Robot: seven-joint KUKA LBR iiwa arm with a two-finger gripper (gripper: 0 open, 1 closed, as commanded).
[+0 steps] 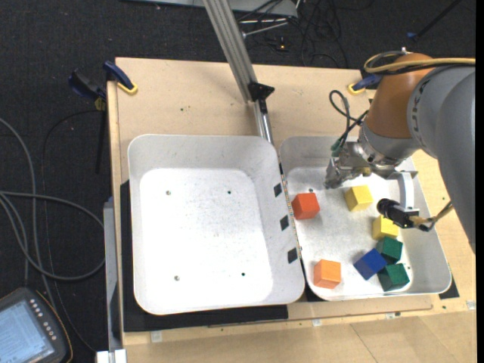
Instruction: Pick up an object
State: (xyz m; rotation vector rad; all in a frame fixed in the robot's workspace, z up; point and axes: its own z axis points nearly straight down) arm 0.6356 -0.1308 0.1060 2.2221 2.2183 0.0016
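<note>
Gripper (335, 174) hangs low over the right bin (431, 267); I cannot tell its state; yellow block (358, 197) lies just beside it, red block (305, 205) near, toward the left bin (144, 157).

the arm (446, 104) is cut off by the right edge of the frame, so its base goes unseen. its wrist covers the upper right part of the right bin (423, 282), hiding that rim and floor. the gripper (336, 174) is dark and small against the bin wall; whether it grips anything is, as far as can be told, unreadable. a handheld screen (23, 331) at the lower left is cropped by the frame's corner. the table (181, 89) runs off the bottom edge.
</note>
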